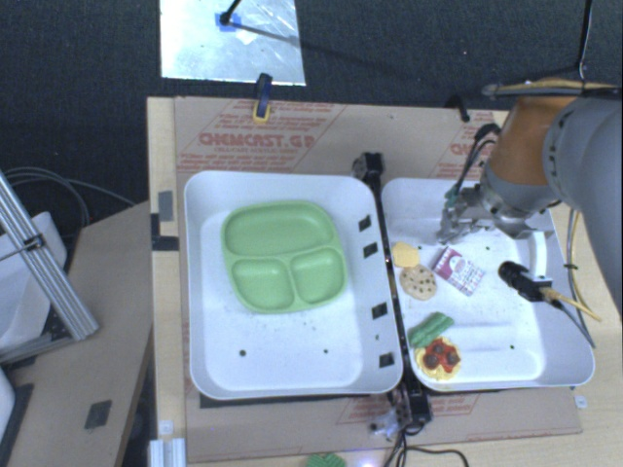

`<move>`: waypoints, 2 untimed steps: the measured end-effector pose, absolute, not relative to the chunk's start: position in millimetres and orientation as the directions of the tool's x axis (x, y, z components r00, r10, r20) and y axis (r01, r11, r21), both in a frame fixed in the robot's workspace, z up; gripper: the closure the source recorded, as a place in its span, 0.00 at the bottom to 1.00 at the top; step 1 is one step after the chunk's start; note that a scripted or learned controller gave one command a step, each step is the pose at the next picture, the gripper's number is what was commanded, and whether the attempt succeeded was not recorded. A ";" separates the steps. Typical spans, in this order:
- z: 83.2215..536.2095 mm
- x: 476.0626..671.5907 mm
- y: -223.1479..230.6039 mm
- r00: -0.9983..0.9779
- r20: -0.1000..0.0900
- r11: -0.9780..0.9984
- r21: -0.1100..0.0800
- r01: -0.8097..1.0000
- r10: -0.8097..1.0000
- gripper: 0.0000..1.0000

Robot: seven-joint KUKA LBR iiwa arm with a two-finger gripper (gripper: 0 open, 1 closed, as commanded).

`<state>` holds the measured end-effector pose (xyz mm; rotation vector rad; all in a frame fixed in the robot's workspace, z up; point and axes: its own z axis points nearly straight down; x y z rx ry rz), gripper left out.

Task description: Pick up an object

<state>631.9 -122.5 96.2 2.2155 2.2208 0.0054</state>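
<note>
Five little things sat in the right bin [516,358], all toward its left side: a pink-and-white packet [458,270] closest to my pincer, a cookie [419,281] just beside it, a small yellow bit [405,255] right above the cookie, then a green piece [430,328] and a yellow disc with red on top [440,357] together near the front-left corner. My pincer [454,224] hung over the bin's back part, just up from the packet. Honestly couldn't tell if it was clenched or released. Over in the left bin [282,358] lay a green divided plate [284,256].
</note>
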 end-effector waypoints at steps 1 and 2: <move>95.8 631.9 -122.4 -0.002 -0.001 0.002 0.005 1.000 1.000 0.00; 85.5 671.0 -170.4 0.000 -0.002 0.000 0.008 1.000 1.000 0.00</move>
